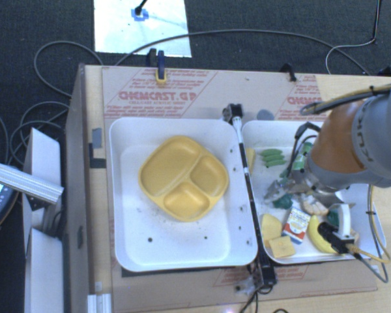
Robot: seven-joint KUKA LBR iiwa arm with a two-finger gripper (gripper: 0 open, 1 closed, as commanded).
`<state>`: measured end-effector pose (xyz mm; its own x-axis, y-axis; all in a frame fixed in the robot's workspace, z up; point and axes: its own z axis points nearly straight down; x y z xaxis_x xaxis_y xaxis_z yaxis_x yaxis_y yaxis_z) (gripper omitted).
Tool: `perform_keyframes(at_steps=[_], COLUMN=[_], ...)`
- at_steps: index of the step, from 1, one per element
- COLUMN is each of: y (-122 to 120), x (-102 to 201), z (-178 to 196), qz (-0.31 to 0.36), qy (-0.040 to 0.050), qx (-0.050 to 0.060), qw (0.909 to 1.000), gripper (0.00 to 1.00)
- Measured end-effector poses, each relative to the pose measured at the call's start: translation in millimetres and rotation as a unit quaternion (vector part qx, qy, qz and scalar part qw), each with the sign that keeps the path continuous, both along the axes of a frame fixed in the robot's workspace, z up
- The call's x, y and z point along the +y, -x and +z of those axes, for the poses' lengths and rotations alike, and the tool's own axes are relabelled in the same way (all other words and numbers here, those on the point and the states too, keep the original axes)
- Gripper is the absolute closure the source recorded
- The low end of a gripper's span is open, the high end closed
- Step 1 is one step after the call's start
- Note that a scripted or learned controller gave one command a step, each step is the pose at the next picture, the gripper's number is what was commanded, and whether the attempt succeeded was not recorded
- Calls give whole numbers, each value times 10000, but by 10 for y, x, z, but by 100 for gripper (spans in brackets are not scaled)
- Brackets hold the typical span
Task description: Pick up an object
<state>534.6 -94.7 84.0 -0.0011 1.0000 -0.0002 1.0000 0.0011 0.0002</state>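
Item: arm over right bin (268, 130), worktop (182, 96) scene.
Gripper (281, 191) low in the right bin among small items; whether it is apart or together cannot be told. Beside it: green pieces (272, 157), a small carton (294, 225), yellow blocks (275, 235), a banana (320, 237). Left bin (127, 188) beside it holds a yellow divided plate (184, 177).
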Motion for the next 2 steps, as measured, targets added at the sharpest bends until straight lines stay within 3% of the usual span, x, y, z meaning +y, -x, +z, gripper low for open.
perform_keyframes(at_steps=[1,2], y=[-11,-342], x=[2,832], z=[107,1014], qz=[5,19], qy=[0,-10], qx=[-13,-18], qw=[10000,10000], gripper=[100,100])
